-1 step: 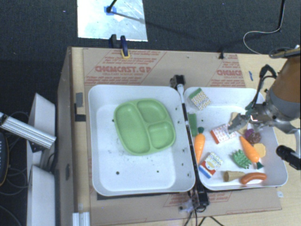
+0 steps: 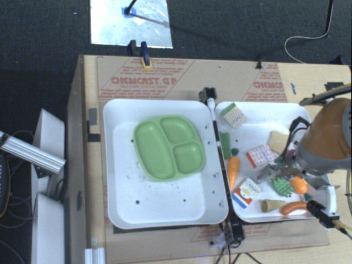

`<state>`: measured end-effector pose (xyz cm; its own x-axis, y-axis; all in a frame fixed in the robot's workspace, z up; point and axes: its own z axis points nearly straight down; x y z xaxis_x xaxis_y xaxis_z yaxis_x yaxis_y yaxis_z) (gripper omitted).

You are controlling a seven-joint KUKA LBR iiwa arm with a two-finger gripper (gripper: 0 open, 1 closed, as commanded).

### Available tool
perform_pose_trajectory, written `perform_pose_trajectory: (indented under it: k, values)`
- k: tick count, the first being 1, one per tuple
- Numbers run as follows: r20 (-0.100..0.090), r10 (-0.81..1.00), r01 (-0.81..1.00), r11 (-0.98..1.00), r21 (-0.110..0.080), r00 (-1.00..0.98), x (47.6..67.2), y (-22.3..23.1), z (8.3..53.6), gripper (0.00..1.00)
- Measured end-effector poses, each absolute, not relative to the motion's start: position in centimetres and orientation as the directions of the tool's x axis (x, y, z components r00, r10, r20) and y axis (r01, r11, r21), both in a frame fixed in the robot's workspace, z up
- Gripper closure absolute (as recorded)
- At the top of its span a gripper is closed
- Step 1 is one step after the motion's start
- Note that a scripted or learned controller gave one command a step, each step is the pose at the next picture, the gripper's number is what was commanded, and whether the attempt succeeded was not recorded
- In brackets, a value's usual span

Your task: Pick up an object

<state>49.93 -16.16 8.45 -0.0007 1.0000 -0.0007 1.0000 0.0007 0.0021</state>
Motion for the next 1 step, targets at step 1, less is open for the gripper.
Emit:
perform_pose_trajectory:
  k: [1]
  values:
    - [0.000, 1.000, 1.000, 0.002, 0.004, -0.002, 50.02, -16.11, 9.49, 1.00]
